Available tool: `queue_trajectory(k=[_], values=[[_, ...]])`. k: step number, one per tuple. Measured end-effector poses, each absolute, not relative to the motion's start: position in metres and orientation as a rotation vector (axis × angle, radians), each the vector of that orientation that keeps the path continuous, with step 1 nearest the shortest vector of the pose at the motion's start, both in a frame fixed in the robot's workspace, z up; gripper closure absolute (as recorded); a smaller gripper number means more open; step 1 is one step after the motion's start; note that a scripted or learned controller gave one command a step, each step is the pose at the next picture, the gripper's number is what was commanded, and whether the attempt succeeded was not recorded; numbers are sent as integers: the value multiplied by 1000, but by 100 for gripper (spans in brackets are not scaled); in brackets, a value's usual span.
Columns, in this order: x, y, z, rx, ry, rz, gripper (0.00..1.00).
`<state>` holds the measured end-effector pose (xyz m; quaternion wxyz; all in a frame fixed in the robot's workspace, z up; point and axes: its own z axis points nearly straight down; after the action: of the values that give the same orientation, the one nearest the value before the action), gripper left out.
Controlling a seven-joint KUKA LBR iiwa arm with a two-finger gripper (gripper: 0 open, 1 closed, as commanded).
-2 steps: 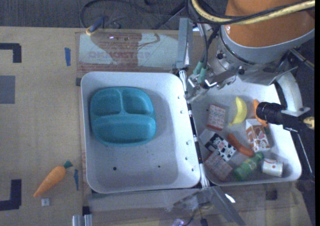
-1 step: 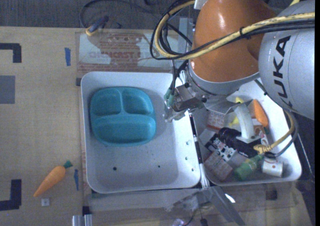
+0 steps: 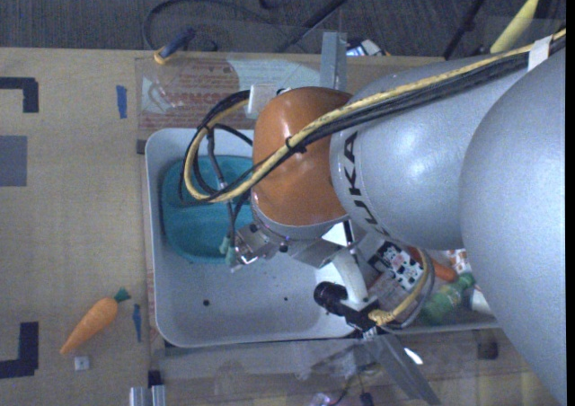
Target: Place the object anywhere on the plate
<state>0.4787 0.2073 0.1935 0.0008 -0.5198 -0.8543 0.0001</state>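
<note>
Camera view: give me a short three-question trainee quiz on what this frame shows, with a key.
1. True or false: the toy carrot lies inside the white bin.
2. Multiple choice: the teal plate sits in which part of the bin as the camera sees it? A) lower right corner B) upper left part C) outside it, on the bench
3. Fill in: the arm's ______ band covers part of the plate from this camera.

Key: 1. False; the carrot lies on the wooden bench, left of the bin. 2. B. 3. orange.
</note>
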Motion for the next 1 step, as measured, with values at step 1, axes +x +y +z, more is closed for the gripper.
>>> queue_trajectory(k=[1], values=[[480, 185, 312, -1355, -2836, -3, 100]])
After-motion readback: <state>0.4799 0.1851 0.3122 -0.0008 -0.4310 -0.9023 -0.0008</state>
